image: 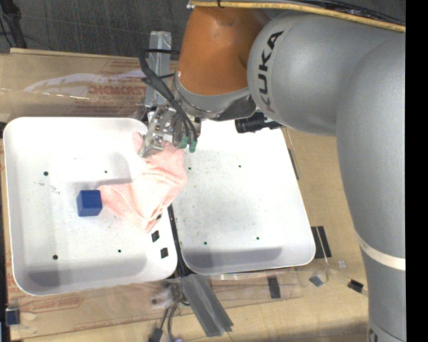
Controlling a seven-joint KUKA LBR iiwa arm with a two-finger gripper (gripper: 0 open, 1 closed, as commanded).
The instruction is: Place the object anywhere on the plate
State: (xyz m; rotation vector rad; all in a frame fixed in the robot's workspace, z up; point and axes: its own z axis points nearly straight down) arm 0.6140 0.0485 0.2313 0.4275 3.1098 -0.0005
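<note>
A pink cloth (154, 185) hangs from my gripper (155, 141), which is shut on the cloth's top corner. The gripper sits over the right rear part of the left bin (50, 141), close to the divider between the two bins. The lower part of the cloth rests on the left bin's floor and drapes against its right wall. A small blue cube (89, 202) lies on the left bin's floor, just left of the cloth's low end and apart from the gripper.
The right bin (235, 205) lies beside the cloth, under the arm's wrist. The big grey arm with its orange band (214, 45) covers the back right of the scene. Black tape marks (159, 241) sit on the rim between the bins.
</note>
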